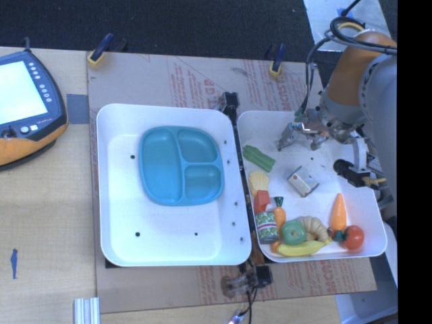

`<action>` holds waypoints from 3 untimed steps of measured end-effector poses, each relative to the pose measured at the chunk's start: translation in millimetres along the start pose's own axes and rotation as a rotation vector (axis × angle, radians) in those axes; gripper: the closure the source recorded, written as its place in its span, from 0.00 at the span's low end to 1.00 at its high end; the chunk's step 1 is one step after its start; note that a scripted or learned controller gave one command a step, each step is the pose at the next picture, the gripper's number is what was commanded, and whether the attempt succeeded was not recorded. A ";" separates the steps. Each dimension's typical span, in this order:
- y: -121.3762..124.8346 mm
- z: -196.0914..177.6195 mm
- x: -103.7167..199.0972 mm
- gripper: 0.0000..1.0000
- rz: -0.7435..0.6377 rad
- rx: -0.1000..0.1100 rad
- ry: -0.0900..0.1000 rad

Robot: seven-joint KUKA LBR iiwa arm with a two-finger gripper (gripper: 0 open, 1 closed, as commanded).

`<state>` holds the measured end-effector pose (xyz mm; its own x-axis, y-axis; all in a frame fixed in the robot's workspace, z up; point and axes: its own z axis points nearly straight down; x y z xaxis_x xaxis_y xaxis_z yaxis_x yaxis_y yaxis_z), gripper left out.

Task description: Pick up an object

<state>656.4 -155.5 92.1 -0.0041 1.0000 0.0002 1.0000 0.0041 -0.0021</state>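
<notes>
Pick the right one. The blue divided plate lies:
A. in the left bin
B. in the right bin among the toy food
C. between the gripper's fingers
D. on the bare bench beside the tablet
A: the plate lies flat in the left bin, apart from the toy food in the right bin.

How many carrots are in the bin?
2. A big carrot near the right bin's right edge, and a small carrot beside the can. The pile might hide more.
</notes>
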 end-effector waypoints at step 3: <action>-0.2 0.0 -11.3 0.00 0.002 0.000 -0.001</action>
<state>656.2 -166.7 92.2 -0.0022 1.0000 -0.0004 1.0000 0.0022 -0.0018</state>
